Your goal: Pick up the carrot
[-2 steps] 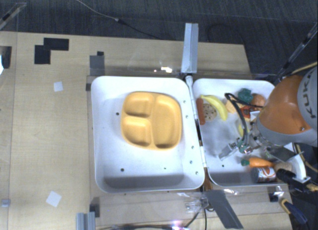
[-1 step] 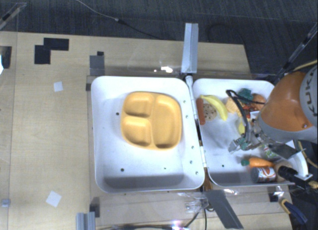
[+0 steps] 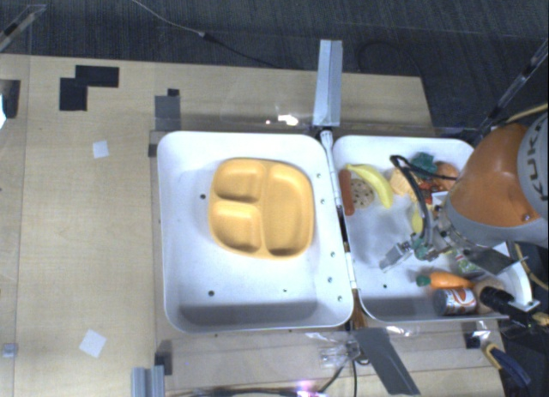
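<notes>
The carrot [image 3: 448,281], orange with a small green top at its left end, lies near the front wall of the right bin [image 3: 377,297]. My gripper [image 3: 412,252] hangs over the middle of that bin, a little behind and to the left of the carrot and apart from it. Its fingers stand open with nothing between them. The arm's orange band [image 3: 493,185] covers the bin's right part.
Behind the gripper lie a banana [image 3: 373,183], a reddish sausage [image 3: 346,191] and a round cookie [image 3: 361,194], with more small items at the back right. A dark can [image 3: 455,302] sits just in front of the carrot. The left bin holds a yellow divided tray [image 3: 261,207].
</notes>
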`<action>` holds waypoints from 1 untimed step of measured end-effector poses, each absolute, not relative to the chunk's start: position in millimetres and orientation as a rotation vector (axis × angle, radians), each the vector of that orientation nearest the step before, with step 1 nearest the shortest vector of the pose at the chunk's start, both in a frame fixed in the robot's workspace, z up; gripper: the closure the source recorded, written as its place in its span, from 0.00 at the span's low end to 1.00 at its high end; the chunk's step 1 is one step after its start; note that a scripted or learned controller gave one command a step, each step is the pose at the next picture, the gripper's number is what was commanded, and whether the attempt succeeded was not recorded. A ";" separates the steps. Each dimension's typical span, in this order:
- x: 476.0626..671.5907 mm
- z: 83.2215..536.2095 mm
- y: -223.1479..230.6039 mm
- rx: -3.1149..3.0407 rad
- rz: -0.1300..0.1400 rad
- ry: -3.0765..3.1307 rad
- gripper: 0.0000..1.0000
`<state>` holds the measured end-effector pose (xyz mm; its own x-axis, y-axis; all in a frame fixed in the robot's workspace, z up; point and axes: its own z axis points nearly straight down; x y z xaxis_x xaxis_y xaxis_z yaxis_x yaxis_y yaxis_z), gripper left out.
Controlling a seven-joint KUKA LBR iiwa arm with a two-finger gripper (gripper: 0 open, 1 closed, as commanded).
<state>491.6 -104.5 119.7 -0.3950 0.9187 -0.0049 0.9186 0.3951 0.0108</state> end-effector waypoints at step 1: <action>491.6 119.7 -104.5 1.722 0.010 2.615 0.00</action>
